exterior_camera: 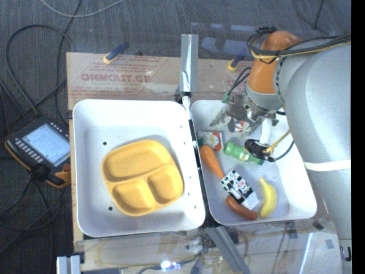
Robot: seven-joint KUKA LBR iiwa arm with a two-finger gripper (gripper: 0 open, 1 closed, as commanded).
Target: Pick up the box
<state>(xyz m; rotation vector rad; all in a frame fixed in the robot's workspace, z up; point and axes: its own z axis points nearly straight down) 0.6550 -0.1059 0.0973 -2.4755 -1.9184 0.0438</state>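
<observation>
Box, black-and-white patterned, lies flat in right bin, front half, tilted. Touching it: sausage just below; banana just right; carrot upper left. Green bottle farther back. End effector hovers over bin's back area, well apart from box; grip state hard to call, cannot tell. Left bin holds 1 yellow divided tray.

Glossy yellow plastic tray lies in a smooth white plastic bin; the box looks printed cardboard.
</observation>
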